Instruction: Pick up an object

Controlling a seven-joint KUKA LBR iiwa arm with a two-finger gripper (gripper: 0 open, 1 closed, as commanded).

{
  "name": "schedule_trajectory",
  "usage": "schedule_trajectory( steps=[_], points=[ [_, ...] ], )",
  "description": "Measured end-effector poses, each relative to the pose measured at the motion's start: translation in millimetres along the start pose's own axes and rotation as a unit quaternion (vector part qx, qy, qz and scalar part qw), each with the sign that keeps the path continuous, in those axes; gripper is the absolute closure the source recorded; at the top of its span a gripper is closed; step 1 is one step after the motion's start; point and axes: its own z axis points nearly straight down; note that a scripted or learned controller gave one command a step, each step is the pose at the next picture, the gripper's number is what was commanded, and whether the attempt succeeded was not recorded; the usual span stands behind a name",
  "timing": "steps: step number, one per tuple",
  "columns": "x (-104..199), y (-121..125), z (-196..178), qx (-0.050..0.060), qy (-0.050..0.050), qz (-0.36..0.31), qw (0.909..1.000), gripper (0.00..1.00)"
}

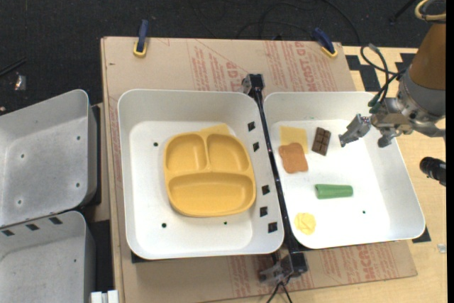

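Two shallow white bins are sitting side by side on the counter [184, 57], which is covered with printed brown cardboard held down by two clamps at its far edge. The left bin [138, 117] is holding a yellow compartment tray [210, 174] with three sections, lying flat near the bin's middle. The right bin [394, 206] is holding five small objects. A pale yellow square [293, 134] is lying near the bin's far left corner, and an orange-brown slab [293, 157] is overlapping its near edge. A dark brown bar [321, 141] is lying just beside both, to their right. A green cylinder [333, 191] is resting on its side near the bin's middle, well apart from the others. A small yellow piece [305, 223] is lying near the bin's front left.

The arm is reaching in from the right, its orange band and grey wrist showing at the frame's edge. The gripper [369, 130] is hovering over the far right part of the right bin, to the right of the dark brown bar and apart from every object. Its jaws are standing spread apart, grasping nothing, with one finger [352, 131] angling down toward the left.
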Motion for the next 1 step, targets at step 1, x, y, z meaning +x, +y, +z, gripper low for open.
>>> schedule_trajectory(
  steps=[1],
  points=[
    [0.7,2.7,-7.6,-0.006,-0.001,-0.002,1.0000,0.00]
  ],
)
